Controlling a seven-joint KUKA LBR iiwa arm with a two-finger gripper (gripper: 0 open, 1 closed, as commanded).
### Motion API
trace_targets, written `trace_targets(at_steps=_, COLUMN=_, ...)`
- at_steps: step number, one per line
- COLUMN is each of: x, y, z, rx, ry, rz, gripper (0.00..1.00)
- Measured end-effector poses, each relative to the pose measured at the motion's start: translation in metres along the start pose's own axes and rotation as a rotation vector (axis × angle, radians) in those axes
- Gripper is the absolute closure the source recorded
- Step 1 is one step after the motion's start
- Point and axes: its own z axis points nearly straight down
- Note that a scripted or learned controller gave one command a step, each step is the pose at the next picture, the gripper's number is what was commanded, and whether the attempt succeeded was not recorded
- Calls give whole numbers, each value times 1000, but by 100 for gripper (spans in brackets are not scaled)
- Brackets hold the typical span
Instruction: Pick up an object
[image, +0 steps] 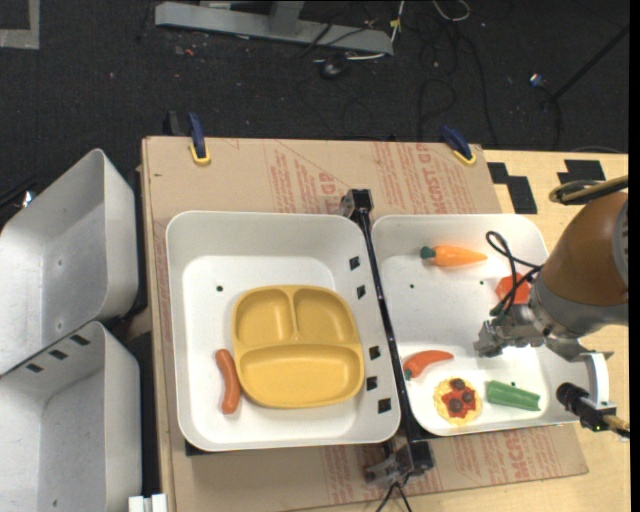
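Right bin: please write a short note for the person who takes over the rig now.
Hand: low over the right bin, its right half; whether it grips cannot be told.
Right bin holds: carrot, chili, pizza, green piece, a red thing partly behind the arm.
Left bin holds: yellow plate, sausage.
Done: nothing seen lifted.
Left: pick one object.

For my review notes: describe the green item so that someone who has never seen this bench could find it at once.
Find the right bin, the one the arm reaches into. Along its near edge lie a small round pizza and, just right of it, the green item. It is a short green stick lying flat, the one green piece in a bin whose other toys, a carrot and a red chili, are orange or red.
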Motion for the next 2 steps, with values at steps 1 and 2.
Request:
trace_targets(at_steps=1, x=4, y=-4, z=-44, rx=-4, ry=-2, rz=-5, gripper=100)
trace_targets(at_steps=2, x=-6, y=-3, z=-103, rx=-7, ry=-3, rz=-5, gripper=100)
